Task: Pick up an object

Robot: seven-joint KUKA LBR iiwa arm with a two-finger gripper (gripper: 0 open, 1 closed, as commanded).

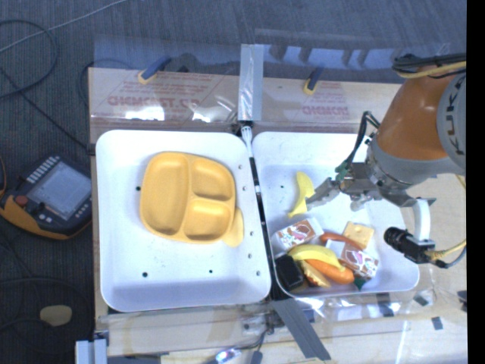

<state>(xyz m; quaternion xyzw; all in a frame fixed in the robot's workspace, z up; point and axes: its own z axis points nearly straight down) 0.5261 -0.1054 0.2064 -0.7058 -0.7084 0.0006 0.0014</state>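
Left bin (121, 279): yellow divided tray (189, 196), centred. Right bin (276, 154): banana (303, 192) near its left wall, food items (326, 256) heaped along the front edge. End effector (356, 188) above the bin's middle; finger state cannot be told. Recommend descending on the isolated banana, avoiding the heap.

The arm (424, 127) reaches in, hand (356, 192) lowered.

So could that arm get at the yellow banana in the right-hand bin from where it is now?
Probably yes. The banana lies by itself on bare bin floor in the right bin, apart from the heap of toy food, and the gripper hangs just beside it with nothing between.
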